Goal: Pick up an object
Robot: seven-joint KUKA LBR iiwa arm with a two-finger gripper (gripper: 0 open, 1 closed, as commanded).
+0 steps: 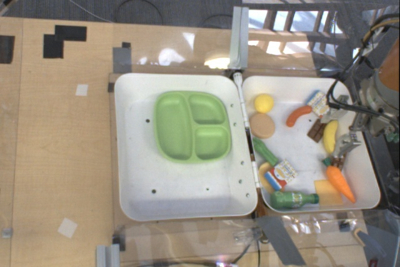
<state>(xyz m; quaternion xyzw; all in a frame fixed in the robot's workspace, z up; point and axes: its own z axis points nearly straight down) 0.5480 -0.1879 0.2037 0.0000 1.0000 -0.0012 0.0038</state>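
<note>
So the tool (pixel 345 150) hangs low at the right bin's (pixel 294 92) right side, between the banana (pixel 330 136) and the carrot (pixel 341 182). Honestly can't tell its state. Green plate (pixel 190 127) sits in the left bin (pixel 134 153).

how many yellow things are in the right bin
3 plainly yellow: a round lemon at the right bin's far-left corner, a banana near the gripper on the right side, and a cheese wedge by the near wall. Others may be hidden under the arm.
</note>
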